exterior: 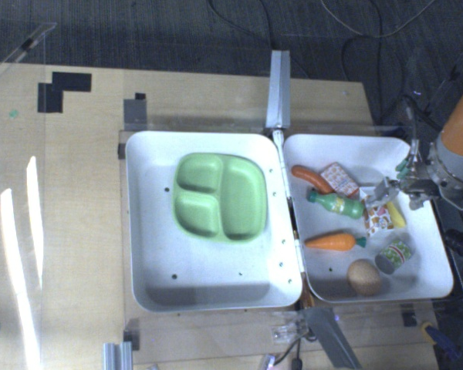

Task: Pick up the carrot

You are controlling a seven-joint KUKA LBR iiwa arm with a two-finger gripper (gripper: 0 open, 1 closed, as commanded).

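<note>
The orange carrot (333, 242) with a short green top lies on its side in the middle of the right bin (428, 284), its tip pointing left. My gripper (395, 189) hangs over the bin's right part, above and to the right of the carrot and well apart from it. It is close over a small printed packet (379, 218). Nothing is visibly held.
Around the carrot lie a red sausage (312, 178), a small carton (339, 176), a green bottle (336, 203), a yellow item (398, 217), a green can (394, 254) and a brown round item (363, 276). The left bin (150, 276) holds a green divided plate (220, 195).
</note>
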